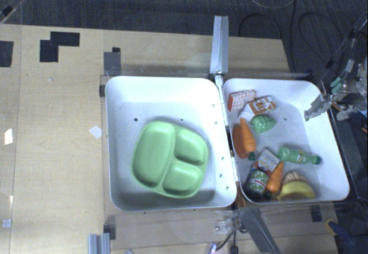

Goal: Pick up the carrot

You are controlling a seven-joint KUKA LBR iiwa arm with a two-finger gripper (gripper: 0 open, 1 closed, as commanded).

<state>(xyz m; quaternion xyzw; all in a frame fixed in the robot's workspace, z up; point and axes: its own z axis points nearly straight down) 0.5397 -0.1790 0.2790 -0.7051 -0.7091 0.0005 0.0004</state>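
An orange carrot [244, 137] lies in the right bin [328, 149], close to its left wall and pointing roughly up and down the view. A second, slimmer orange carrot [275, 176] leans among the items at the bin's front. The gripper [319, 107] hangs at the bin's far right rim, well to the right of both carrots and touching neither. The arm's wrist is largely cut off by the view's right side.
The right bin also holds a red-white carton [241, 99], an orange box [262, 105], a green vegetable [263, 124], a green bottle [299, 157], a small packet [268, 160], a dark jar [258, 183] and a banana [296, 191]. A green divided plate [171, 159] lies in the left bin [121, 103].
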